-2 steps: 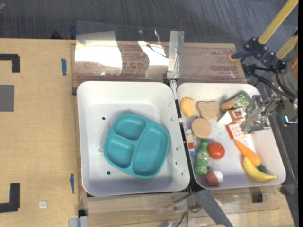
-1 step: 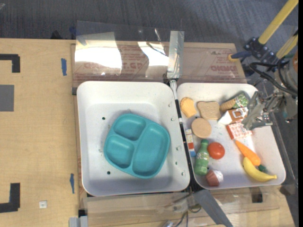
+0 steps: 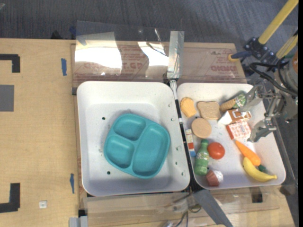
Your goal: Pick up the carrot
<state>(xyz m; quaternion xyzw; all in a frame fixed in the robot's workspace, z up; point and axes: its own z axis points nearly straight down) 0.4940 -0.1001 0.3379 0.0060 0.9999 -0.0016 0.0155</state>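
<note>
The carrot [image 3: 248, 153] is orange with a green stub and lies slanted in the right bin [image 3: 279, 148], near its right front. A yellow banana [image 3: 258, 170] sits just in front of it, and a red-and-white carton [image 3: 239, 126] just behind it. My gripper [image 3: 252, 118] hangs over the bin's right side, up and slightly right of the carrot, close to the carton. Its two grey fingers stand apart, open, with nothing held between them. The lower fingertip [image 3: 256, 135] ends a short way behind the carrot's thick end.
The right bin also holds a tomato [image 3: 216, 150], a green bottle [image 3: 202, 158], a red-capped item [image 3: 214, 177], a round biscuit [image 3: 201, 127], a toast slice [image 3: 208, 109], a yellow roll [image 3: 188, 107] and a lying bottle [image 3: 235, 101]. A teal divided plate [image 3: 137, 145] lies in the left bin [image 3: 90, 126].
</note>
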